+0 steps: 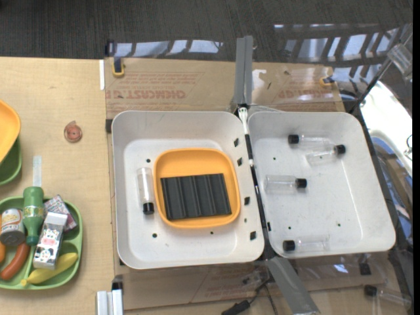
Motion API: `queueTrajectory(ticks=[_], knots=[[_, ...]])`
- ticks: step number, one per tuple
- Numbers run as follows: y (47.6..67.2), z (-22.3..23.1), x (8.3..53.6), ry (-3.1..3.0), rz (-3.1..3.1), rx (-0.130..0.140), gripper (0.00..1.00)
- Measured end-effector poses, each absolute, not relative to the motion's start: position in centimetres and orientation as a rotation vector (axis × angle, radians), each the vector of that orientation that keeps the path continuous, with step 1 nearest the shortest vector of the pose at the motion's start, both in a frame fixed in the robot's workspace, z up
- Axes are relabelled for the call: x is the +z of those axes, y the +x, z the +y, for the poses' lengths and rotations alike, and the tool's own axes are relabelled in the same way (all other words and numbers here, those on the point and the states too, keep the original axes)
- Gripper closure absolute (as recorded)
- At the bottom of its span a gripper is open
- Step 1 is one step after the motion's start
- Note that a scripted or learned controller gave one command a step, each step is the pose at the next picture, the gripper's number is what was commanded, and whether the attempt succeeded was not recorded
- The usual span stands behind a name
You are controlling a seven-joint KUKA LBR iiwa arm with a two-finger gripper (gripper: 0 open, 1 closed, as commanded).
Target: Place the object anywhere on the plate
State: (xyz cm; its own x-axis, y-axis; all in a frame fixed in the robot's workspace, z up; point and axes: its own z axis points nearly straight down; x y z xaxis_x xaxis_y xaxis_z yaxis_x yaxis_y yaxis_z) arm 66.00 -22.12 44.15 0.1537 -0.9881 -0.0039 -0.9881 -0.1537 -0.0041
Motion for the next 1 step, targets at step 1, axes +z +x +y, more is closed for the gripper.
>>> queueTrajectory(ticks=[1], knots=[[66.00, -21.40, 44.06, -2.643, 1.689, 0.003, 1.00]])
